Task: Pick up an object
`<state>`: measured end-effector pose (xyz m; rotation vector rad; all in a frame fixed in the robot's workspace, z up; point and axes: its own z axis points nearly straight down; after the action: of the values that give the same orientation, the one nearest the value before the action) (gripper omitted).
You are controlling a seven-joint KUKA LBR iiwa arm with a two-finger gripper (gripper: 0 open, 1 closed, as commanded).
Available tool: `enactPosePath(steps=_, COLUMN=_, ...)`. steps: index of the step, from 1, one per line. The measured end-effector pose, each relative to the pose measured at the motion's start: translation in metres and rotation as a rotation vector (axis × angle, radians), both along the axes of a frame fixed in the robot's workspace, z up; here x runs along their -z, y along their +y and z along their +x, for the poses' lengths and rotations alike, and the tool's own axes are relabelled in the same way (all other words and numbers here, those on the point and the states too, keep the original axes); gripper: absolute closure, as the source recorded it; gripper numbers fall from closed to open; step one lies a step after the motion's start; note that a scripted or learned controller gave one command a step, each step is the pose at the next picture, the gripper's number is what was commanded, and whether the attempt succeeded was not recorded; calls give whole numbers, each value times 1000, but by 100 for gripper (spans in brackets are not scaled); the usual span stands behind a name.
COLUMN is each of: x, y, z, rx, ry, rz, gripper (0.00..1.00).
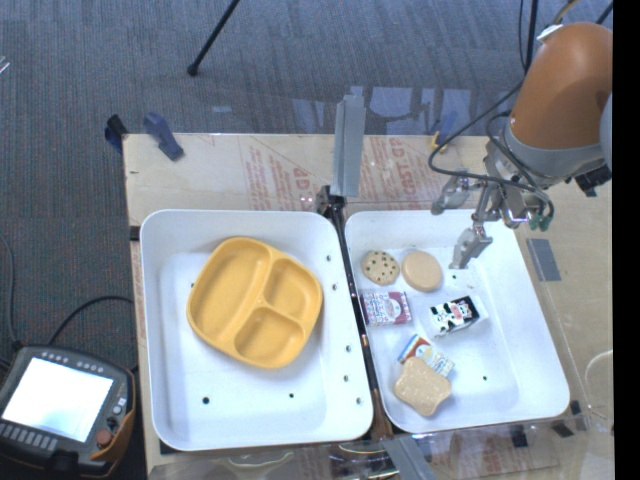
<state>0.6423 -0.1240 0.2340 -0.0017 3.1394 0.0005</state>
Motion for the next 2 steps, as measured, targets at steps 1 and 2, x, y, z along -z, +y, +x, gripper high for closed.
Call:
enactPosePath(steps=1, x=117, y=-17, z=-77, rx=170, ry=13, rz=3, gripper=0)
enactPosePath(steps=2, x=136, y=-43, z=-51, rx=315, ry=3, rz=1, gripper=0)
